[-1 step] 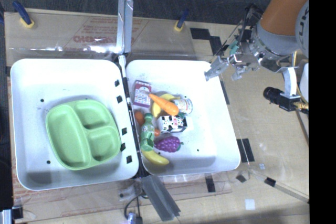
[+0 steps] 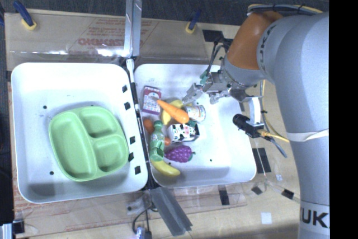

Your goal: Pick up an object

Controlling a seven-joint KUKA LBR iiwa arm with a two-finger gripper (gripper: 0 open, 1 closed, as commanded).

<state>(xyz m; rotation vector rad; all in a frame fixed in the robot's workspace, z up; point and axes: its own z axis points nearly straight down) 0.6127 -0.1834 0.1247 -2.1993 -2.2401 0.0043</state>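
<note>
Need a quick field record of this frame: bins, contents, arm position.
left bin: holds a green divided tray
right bin: toy food piled along its left side
items seen: carrot, grapes, banana, red packet
gripper: low over the top of the pile, near the carrot
grasp: nothing visibly held
arm: enters from the right

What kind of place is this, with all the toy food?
Probably a robot lab. A big grey robot arm reaches over two white bins on a bench. One holds toy food such as a carrot; the other holds a green divided plate.
</note>
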